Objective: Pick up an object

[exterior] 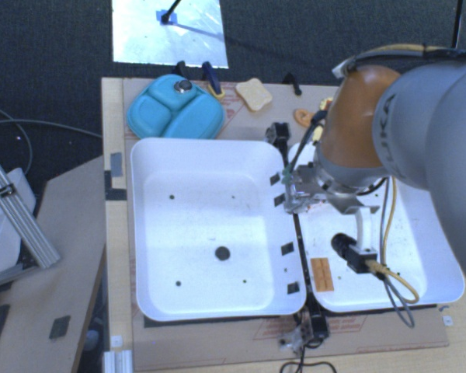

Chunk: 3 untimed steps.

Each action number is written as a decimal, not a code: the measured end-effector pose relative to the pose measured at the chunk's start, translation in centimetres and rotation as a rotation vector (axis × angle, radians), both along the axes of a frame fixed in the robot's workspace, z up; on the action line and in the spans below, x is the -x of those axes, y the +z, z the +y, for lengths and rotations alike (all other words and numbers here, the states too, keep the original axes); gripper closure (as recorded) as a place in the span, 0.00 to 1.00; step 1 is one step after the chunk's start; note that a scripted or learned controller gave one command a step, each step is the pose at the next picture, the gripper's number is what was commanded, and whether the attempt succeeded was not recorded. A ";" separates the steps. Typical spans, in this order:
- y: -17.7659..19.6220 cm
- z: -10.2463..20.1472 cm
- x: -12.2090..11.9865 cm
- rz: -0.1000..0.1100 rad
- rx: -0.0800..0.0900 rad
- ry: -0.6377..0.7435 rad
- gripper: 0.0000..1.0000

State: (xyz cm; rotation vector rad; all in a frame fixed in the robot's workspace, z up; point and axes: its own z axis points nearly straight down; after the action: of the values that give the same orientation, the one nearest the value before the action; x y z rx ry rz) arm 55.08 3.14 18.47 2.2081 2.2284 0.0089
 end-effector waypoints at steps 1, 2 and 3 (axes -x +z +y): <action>0.0 -0.4 -7.3 -0.002 0.001 -0.003 1.00; -0.1 2.5 -2.5 0.009 0.000 -0.002 1.00; 0.0 -5.4 -5.2 0.003 0.005 -0.014 1.00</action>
State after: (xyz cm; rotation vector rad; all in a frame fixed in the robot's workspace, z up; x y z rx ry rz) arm 60.28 -2.26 18.49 2.2228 2.2117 0.0007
